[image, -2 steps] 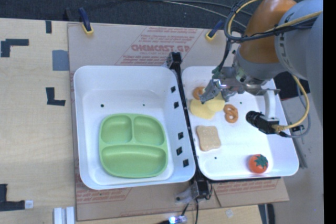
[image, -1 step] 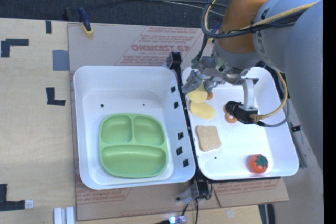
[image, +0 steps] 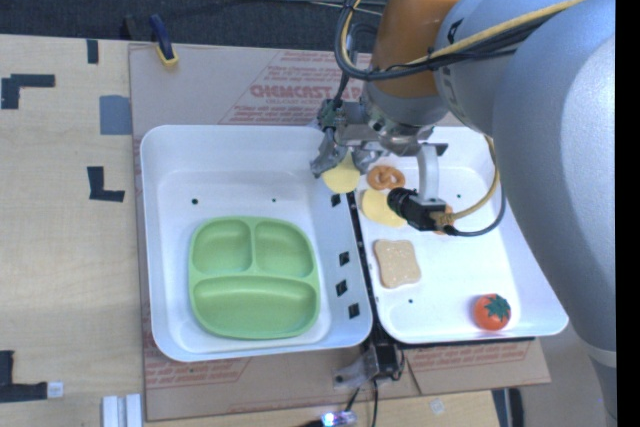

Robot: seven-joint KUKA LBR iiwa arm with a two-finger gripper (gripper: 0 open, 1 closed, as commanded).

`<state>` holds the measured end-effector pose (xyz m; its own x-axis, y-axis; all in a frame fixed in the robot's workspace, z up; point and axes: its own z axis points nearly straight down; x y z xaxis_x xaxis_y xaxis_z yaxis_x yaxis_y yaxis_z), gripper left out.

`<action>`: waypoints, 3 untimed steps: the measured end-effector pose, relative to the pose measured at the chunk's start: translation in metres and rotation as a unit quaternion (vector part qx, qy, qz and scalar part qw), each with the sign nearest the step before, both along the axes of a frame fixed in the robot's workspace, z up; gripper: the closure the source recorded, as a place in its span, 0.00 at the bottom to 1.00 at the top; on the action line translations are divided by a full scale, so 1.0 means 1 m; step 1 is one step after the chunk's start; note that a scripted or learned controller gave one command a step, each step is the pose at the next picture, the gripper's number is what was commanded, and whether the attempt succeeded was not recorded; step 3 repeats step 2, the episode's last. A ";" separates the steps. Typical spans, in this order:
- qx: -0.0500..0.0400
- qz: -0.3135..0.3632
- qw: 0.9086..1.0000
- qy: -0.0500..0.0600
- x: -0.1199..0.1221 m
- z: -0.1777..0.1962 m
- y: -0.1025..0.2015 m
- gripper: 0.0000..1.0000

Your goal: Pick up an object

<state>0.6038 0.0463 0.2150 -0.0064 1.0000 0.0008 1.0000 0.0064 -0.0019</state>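
Note:
My gripper (image: pixel 341 163) hangs over the back end of the divider between the two bins. A small yellow food piece (image: pixel 342 179) sits between its fingertips, and the fingers are shut on it. Just to its right, in the right bin (image: pixel 530 300), lie a brown pretzel-like piece (image: pixel 384 178) and a second yellow piece (image: pixel 376 206). A slice of toast (image: pixel 397 263) lies nearer the front, and a red tomato (image: pixel 491 311) rests at the front right. The wrist and arm hide the back of the right bin.
A green sectioned plate (image: pixel 255 275) lies in the front half of the left bin (image: pixel 165 175). A black cable and connector (image: pixel 420 210) dangle from the wrist over the right bin. The grey arm covers the right side of the view.

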 end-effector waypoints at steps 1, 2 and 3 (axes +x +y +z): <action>0.000 0.000 1.000 -0.001 0.031 0.004 0.051 1.00; -0.001 -0.002 1.000 0.000 0.030 0.004 0.048 0.00; -0.001 -0.002 1.000 0.000 0.030 0.004 0.048 0.00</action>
